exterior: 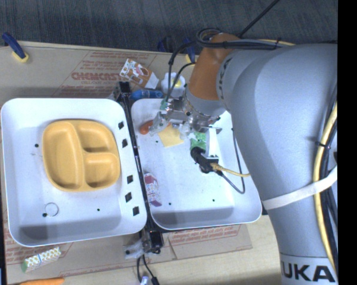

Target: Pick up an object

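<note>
Above the right bin [243,209], the grey arm [279,117] with its orange band [207,79] reaches down to the far end, its gripper [177,120] low among the items there; whether it is open or closed cannot be told. In the left bin [18,218] lies a yellow divided tray [80,154]. Just beside the gripper lie a pale yellow block [171,137], a green piece [198,141] and a small orange object [145,127]. A small wrapped packet [151,189] rests against the right bin's left wall.
</note>
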